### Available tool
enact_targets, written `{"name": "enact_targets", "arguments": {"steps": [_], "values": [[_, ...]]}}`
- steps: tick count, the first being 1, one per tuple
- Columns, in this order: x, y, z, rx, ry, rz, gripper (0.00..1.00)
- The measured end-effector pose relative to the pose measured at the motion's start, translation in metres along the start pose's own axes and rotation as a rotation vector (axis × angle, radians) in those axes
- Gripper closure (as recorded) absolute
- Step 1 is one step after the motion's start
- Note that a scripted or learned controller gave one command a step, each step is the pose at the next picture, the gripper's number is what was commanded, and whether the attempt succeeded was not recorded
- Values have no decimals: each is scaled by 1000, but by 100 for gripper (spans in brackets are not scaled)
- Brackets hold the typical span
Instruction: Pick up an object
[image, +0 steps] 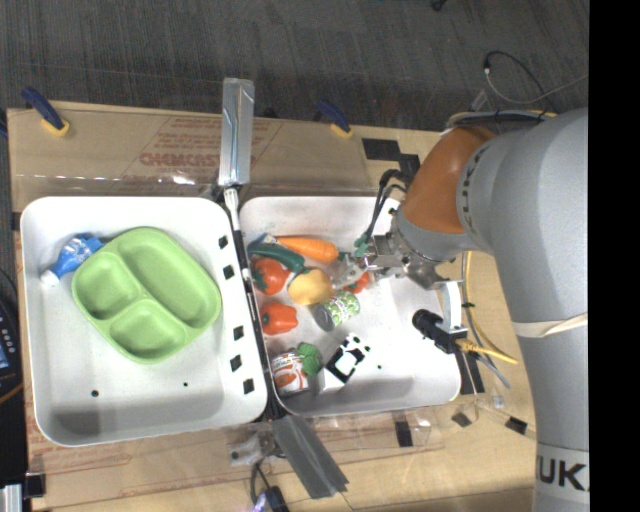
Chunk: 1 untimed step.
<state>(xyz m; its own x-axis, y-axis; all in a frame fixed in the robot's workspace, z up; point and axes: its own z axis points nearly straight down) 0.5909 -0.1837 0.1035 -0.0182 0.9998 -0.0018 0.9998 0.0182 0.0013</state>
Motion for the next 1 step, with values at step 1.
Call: {"name": "enact_targets", "arguments": {"steps": [1], "values": [[34, -16, -90, 1, 2, 56, 100]]}}
